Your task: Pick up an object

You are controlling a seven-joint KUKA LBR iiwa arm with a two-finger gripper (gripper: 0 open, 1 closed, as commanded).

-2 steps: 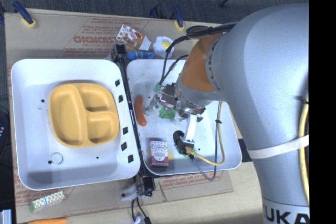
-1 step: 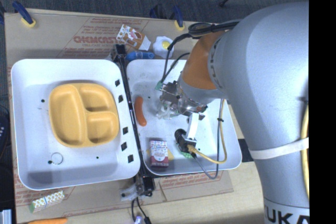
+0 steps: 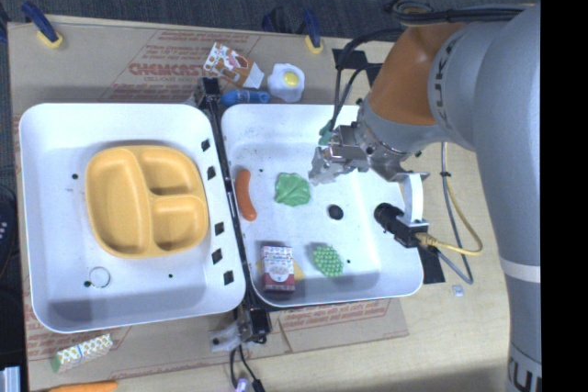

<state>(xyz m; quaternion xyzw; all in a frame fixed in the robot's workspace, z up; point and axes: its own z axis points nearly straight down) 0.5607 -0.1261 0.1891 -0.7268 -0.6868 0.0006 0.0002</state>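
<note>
Hovering gripper [image 3: 323, 162] near green leaf [image 3: 292, 189]; hot dog [image 3: 245, 195] lengthwise, near-vertical.

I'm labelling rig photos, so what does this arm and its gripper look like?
A thick grey metal arm with an orange band above the wrist and dark lettering beside it. Black cables loop over the wrist; a yellow cable hangs below. The small silver-grey two-finger gripper looks metallic.

Claw [image 3: 323, 162] above green lettuce piece [image 3: 292, 189]
</note>
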